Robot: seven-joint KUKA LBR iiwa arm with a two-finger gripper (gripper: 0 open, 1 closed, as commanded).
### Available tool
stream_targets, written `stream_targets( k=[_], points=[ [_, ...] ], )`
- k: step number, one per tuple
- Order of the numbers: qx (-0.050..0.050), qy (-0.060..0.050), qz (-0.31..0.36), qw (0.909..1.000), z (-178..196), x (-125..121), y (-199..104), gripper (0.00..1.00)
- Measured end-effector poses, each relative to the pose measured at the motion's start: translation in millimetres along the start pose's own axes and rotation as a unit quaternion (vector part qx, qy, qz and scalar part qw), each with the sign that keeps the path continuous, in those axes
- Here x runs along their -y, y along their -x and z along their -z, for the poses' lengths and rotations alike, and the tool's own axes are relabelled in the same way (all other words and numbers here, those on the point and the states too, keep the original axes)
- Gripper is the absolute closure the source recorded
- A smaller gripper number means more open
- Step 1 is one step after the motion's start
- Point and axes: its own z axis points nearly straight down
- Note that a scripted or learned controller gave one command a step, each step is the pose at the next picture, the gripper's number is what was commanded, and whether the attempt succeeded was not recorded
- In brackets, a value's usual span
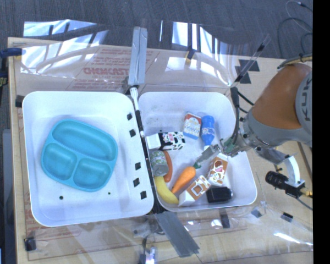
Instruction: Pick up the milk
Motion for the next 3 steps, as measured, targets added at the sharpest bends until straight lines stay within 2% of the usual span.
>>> stream_targets(
  k=[1,2,3],
  points=[
    [-0.002,0.004,0.047,0.9989,-103,8,-5,0.0],
    [0.002,0.008,0.051,0.9987,-90,3,-3,1.0],
    [0.0,0.005,0.051,0.9987,-92,5,-4,0.0]
  ],
)
